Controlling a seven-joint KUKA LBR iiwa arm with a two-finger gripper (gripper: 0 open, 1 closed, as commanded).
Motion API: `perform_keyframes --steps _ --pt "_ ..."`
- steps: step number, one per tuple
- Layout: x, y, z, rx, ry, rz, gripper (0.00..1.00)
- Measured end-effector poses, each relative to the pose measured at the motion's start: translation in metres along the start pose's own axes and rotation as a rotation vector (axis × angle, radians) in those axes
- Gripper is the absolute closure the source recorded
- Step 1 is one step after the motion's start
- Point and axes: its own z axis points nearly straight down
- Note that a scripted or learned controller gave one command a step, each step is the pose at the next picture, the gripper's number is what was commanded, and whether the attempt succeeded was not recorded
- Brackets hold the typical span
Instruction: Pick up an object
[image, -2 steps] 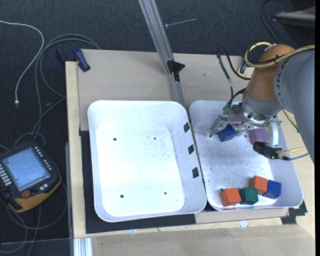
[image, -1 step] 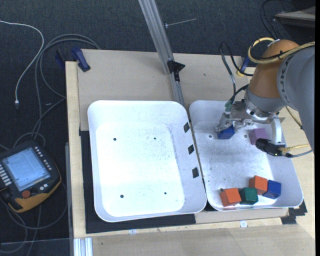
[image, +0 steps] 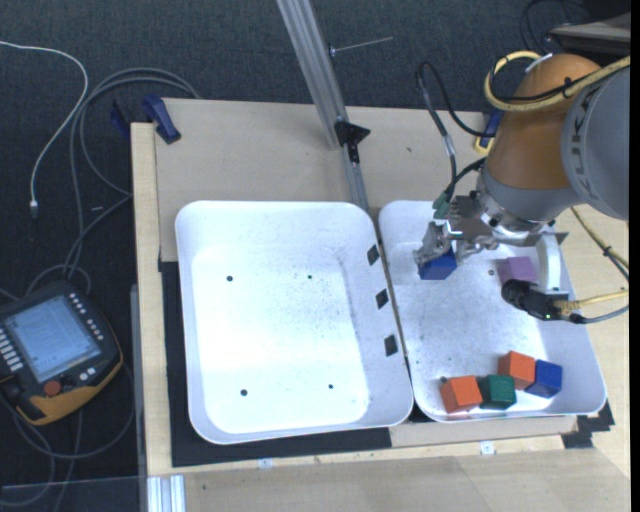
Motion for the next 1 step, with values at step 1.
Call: perform_keyframes --steps 1 --pt "0.0816 -0.0628 -0.0389 0.008 0.002 -0.003 1.00"
